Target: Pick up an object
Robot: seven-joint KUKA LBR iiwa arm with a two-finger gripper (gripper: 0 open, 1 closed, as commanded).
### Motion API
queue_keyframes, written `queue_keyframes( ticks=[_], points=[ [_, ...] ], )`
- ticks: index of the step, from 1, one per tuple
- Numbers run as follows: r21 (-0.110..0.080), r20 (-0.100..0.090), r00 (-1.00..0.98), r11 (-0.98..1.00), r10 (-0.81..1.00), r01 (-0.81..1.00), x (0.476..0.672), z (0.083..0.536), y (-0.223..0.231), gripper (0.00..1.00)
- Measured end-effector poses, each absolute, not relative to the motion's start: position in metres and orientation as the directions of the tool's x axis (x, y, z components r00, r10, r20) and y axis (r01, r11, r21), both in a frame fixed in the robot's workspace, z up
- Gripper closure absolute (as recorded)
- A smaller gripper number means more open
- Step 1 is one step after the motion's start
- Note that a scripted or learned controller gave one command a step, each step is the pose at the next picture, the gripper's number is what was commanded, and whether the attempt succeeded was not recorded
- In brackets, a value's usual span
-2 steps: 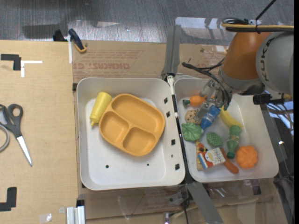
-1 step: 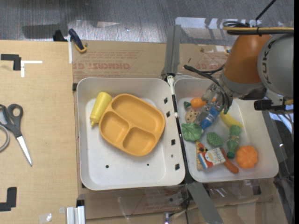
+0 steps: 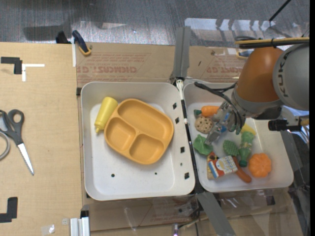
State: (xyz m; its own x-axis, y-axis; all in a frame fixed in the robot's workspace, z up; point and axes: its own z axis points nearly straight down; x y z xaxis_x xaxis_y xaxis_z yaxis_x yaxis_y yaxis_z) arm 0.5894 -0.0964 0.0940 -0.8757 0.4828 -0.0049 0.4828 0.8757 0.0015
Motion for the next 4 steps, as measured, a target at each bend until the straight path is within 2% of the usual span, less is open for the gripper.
queue_keyframes(
  ticks=[1, 2, 3, 4],
  points=[
    [0.0, -0.001, -0.738, 0.738, 0.675, 0.675, 0.572, 0.092, -0.127, 0.0],
    [0.0, 0.0, -0.642, 0.642, 0.767, 0.767, 0.496, 0.091, -0.116, 0.0],
    [0.002, -0.002, -0.576, 0.576, 0.817, 0.817, 0.581, 0.093, -0.12, 0.0],
    [0.0, -0.003, -0.471, 0.471, 0.882, 0.882, 0.654, 0.094, -0.12, 0.0]
  ],
)
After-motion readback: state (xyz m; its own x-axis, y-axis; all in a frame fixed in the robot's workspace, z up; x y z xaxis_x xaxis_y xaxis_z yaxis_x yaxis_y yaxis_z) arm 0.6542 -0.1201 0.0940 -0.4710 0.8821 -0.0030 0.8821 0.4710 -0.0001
